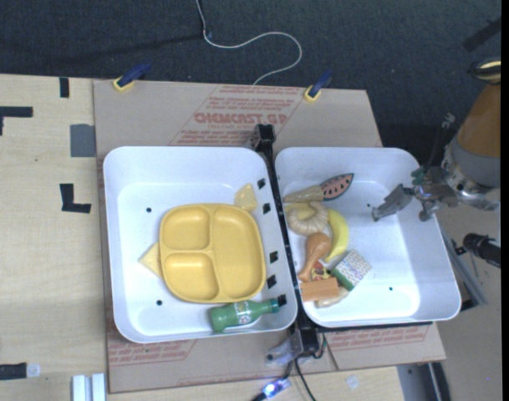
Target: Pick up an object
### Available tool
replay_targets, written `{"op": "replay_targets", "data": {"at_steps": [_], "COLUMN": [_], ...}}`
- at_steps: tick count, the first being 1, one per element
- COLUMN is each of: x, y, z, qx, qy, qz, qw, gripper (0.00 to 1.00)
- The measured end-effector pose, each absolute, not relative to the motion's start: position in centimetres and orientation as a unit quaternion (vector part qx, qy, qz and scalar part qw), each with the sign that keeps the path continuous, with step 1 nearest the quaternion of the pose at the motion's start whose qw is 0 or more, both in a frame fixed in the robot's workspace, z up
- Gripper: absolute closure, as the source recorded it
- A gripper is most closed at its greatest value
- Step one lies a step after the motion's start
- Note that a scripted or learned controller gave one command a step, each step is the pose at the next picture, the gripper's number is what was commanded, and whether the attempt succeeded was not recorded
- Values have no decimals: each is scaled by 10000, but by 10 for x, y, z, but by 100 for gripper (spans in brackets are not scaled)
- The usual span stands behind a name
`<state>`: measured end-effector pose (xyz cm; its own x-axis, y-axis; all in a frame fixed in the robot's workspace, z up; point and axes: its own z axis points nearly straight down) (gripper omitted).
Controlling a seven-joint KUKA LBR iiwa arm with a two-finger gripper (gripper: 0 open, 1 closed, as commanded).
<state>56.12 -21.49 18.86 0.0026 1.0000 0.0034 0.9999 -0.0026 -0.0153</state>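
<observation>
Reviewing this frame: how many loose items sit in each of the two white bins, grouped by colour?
Left bin:
Yellow: 2 (sectioned plastic tray, pale yellow wedge)
Green: 1 (plastic bottle)

Right bin:
Yellow: 1 (toy banana)
Orange: 2 (carrot-like piece, flat block)
Beige: 1 (ring)
Red-green: 1 (watermelon slice)
Patterned: 1 (small box)

Total: 9

Desk [37,249] is light wood with black L-shaped and square marks on its surface, all well away from the claw [403,200], far side of both bins. A cardboard sheet [237,115] with red print lies flat on the desk, held by two yellow-blue clamps [130,77] at its back edge. On the cardboard sit two white bins, touching side by side: right bin [404,307] directly under the claw, left bin [124,190] beyond it. Thin white cable [262,40] loops across the dark floor [87,15] behind the desk.
</observation>
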Motion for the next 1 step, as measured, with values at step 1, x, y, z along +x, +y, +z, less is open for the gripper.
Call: {"op": "replay_targets", "data": {"at_steps": [1], "x": [565], "y": [-215], "z": [197], "qx": [-7068], "qy": [-7074], "qz": [6], "qw": [6], "gripper": [0]}}
